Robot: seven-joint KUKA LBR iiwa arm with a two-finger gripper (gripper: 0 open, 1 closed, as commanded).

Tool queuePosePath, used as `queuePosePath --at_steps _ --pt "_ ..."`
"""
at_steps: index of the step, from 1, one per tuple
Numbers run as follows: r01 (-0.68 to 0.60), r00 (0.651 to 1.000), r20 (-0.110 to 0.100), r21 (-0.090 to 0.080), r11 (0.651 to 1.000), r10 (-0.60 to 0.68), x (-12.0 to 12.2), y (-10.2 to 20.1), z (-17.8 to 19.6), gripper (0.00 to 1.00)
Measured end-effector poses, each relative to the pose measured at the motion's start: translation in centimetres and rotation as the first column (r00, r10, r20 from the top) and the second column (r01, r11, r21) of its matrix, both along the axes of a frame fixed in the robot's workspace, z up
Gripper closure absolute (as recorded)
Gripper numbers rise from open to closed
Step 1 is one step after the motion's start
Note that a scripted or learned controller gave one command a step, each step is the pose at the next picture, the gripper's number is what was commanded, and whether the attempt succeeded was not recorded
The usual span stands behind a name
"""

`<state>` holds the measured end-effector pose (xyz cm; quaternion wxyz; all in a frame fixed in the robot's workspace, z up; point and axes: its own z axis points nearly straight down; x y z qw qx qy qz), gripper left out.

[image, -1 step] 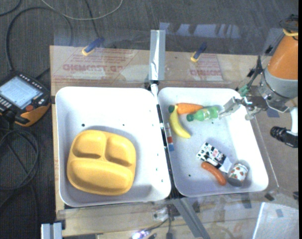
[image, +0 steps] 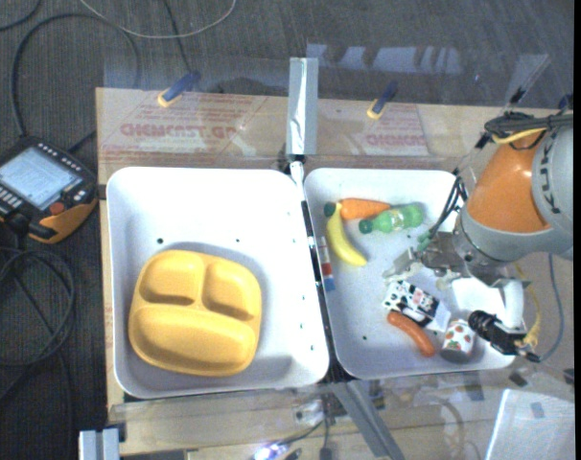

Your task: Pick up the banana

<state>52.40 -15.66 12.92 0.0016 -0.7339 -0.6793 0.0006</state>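
Banana (image: 345, 242) lies untouched at the right bin's (image: 367, 357) far left.
Pincer (image: 415, 257) hovers just right of it, approach unfinished; whether it's apart, I can't tell. Next: shift left, descend.

Single fixed overhead camera, slanted down on both bins (image: 214, 185).

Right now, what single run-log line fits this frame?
arm: over right bin | gripper: fingers unclear | banana: lying in right bin beside carrot, not held | left bin: yellow tray
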Motion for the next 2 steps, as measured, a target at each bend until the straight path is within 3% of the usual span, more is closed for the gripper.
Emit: queuePosePath --at_steps 1,2 --pt "-0.033 0.999 0.032 -0.012 0.999 0.034 -3.14 0.99 -3.42 0.00" --pt "-0.032 0.999 0.032 -0.010 0.999 0.033 -3.05 1.12 -2.67 1.00"
